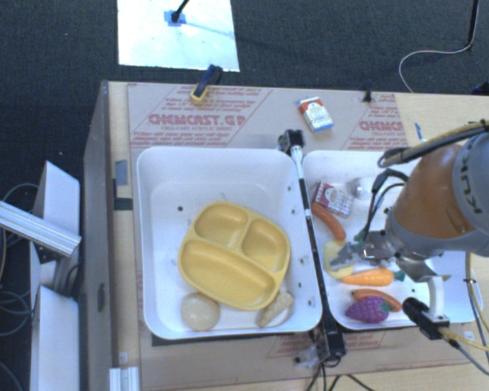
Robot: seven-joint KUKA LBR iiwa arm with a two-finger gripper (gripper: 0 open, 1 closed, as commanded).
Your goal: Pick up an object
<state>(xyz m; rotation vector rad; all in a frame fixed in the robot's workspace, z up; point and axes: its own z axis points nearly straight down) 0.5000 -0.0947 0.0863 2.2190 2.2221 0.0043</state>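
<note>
Dark carpet surrounded the tabletop (253, 108), whose brown protective sheet read "CHEMCAST GP" in red. On it sat the left bin (159, 218) with a yellow divided tray (235, 255), and the right bin (342, 165), where the arm (448, 202) reached in. Its gripper (349, 255) hung low at the bin's left side, fingers narrowly parted around nothing, touching a pale yellow piece (336, 265). Just to its near right lay the carrot (368, 278); nearer still, purple grapes (369, 309).

Robot lab: bench (253, 108) with bins (159, 218), cables (440, 55), carpet
</note>
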